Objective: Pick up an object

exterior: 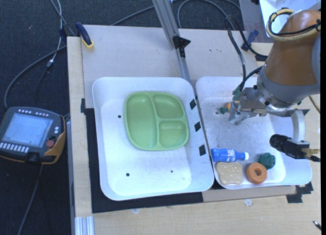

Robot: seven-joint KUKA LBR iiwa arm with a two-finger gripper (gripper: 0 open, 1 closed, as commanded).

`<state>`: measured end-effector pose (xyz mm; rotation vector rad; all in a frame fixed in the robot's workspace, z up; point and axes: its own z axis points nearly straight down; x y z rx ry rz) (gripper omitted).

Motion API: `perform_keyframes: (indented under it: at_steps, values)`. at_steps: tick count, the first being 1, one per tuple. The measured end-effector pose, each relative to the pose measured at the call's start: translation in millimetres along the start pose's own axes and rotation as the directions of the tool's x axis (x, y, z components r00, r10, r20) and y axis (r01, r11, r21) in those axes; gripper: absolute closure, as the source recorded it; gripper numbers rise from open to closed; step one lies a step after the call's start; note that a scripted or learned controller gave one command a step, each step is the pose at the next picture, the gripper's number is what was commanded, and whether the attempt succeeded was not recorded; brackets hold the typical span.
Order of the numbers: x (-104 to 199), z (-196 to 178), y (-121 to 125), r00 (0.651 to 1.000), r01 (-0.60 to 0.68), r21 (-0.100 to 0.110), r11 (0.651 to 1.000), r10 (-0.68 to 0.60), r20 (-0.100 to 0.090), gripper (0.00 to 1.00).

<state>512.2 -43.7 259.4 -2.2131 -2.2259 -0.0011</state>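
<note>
I see the end effector [238, 118] over the right bin [254, 137]; I can't tell its state. The blue bottle [229, 154] lies toward the bin's near rim, below the end effector, long axis left-right.

I reach in over the right bin [219, 88], my gripper [240, 110] near its middle. Along that bin's near edge lie a bottle [229, 154], a cracker [228, 173], a doughnut [256, 173] and a small toy [266, 160] toward the corner. A divided plate [156, 121] sits in the left bin [109, 142].
</note>
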Motion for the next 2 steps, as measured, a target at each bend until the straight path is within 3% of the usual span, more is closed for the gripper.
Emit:
perform_keyframes:
  at_steps: [2]
  values:
    - [107,6,4,1.000,0.001,-0.001,1.000,-0.001,0.000,1.00]
